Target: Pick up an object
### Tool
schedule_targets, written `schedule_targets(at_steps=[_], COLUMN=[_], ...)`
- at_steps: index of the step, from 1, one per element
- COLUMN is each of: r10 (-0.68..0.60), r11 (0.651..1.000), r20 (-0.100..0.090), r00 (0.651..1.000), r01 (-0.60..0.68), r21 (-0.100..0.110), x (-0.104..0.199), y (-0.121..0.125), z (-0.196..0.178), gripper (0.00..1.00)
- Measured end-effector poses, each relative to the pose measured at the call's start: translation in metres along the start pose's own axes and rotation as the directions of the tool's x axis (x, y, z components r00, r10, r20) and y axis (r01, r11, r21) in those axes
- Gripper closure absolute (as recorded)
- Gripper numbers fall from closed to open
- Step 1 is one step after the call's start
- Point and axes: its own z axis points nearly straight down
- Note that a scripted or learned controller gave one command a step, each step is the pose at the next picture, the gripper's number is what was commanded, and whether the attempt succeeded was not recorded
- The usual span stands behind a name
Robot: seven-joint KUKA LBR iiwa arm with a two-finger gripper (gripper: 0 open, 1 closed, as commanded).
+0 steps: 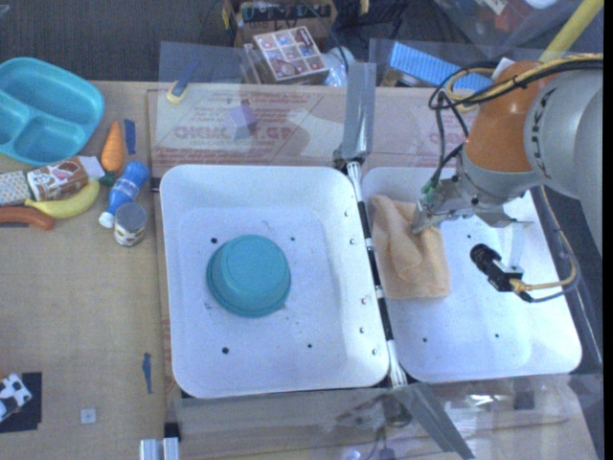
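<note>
- The grey arm (567, 130) comes in from the right, its orange band (500, 115) sitting over the far edge of the right bin (498, 345).
- The gripper (424, 215) is down low in that bin, at the upper right part of a tan cloth (410, 257), and it looks to be touching the fabric.
- From here I cannot make out how far the gripper is parted, or whether it has any of the cloth pinched in it.
- The cloth lies crumpled along the left side of the right bin, close to the wall shared with the left bin (278, 364).
- A teal bowl (249, 274) sits upside down in the left bin, a little left of its middle and well apart from the gripper.
- Out on the wooden bench (77, 333), left of the bins, there is a blue divided plate (43, 108).
- Near the plate are a toy carrot (114, 146), a banana (69, 203), a small blue bottle (124, 192) and a little can (130, 224).
- The bottle and the can lie just beside the left bin's outer corner.
</note>
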Motion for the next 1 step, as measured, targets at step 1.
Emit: schedule_targets(at_steps=[1], r10=[-0.166], r11=[0.986], r20=[-0.004], r00=[0.986], r01=[0.166], r21=[0.018], x=[0.019], y=[0.043], z=[-0.0801], gripper=[1.0])
